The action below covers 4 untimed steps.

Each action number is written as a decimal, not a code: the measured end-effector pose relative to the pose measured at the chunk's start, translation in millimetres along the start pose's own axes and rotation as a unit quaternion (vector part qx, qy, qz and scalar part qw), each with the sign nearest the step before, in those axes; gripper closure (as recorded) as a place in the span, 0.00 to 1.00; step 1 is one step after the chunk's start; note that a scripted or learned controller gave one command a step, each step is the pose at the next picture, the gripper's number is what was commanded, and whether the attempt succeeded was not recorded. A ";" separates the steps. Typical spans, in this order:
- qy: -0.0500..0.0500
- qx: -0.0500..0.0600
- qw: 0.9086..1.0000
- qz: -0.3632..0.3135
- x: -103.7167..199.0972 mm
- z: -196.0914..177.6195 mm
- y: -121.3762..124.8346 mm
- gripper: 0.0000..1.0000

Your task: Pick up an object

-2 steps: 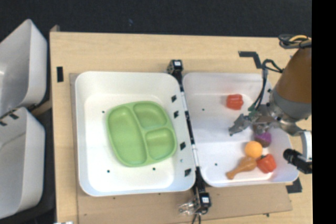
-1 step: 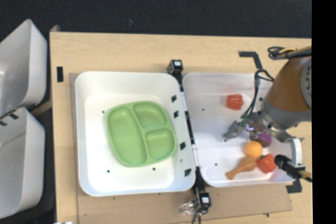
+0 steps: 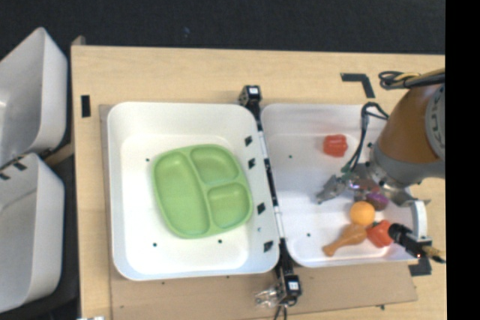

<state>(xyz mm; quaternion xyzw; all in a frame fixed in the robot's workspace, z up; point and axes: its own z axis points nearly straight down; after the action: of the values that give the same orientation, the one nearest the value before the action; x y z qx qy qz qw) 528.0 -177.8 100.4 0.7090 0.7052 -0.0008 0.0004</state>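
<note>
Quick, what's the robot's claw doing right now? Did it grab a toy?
Gripper: low in the right bin, near the orange ball. No toy shows in it; open or closed cannot be told.

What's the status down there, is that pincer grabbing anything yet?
Pincer low in right white bin, grip unclear. Small red block lies apart, untouched. Orange ball and orange wooden pin crowd beside the arm.

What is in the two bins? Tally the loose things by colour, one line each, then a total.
Green: 1, the divided plate in the left bin.
Red: 2, a block and a piece in the right bin.
Orange: 1, a ball.
Tan: 1, a club-shaped piece.
Total: 5; anything under the arm is hidden.
</note>
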 end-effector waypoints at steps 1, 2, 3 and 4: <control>0.000 -0.002 1.000 0.003 -0.8 -11.1 0.7 1.00; 0.000 -0.003 1.000 -0.002 -2.8 -74.1 -0.3 1.00; 0.000 -0.002 1.000 -0.004 -4.2 -120.4 0.9 1.00; 0.000 -0.001 1.000 -0.005 48.1 -118.6 -11.5 1.00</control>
<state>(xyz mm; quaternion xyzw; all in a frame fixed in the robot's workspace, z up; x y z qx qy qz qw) 516.9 -129.4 218.9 0.7058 0.7085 0.0001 0.0007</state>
